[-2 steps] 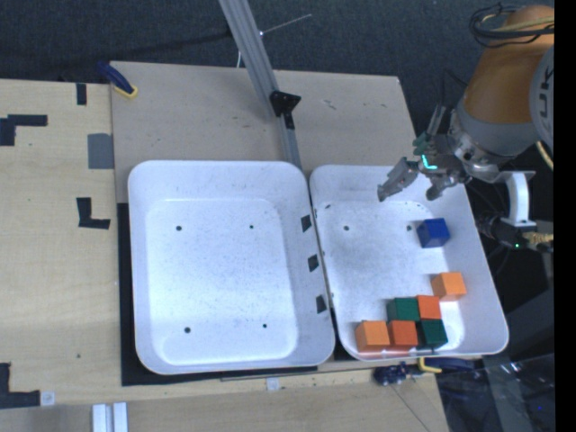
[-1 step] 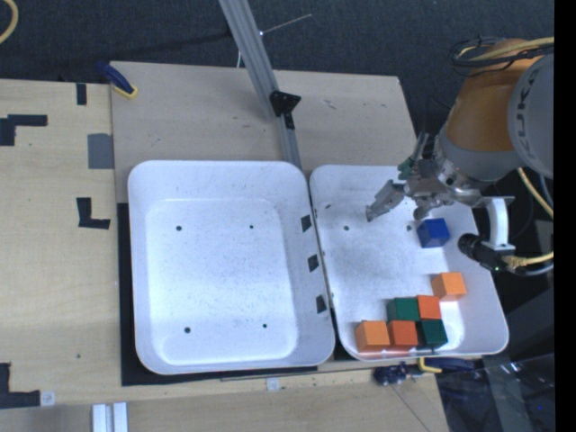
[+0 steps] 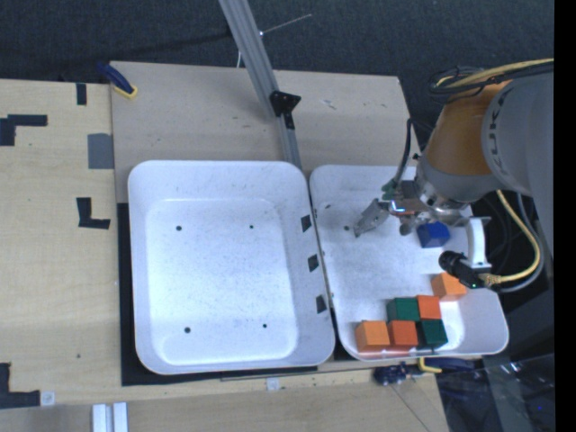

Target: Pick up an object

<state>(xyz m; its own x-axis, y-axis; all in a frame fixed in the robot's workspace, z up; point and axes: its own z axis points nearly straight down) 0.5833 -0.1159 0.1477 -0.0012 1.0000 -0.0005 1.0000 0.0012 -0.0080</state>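
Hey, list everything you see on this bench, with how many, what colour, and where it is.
white bins: 2, white, side by side mid-bench; left bin, right bin
orange blocks: 4; three in the cluster at the right bin's near end, one at its right edge
green blocks: 2, dark green, in that cluster
blue block: 1, right bin's far right, beside the gripper
metal pole: 1, grey, slanting above the bins
arm: 1, grey with orange band
gripper: 1, over the right bin's far half
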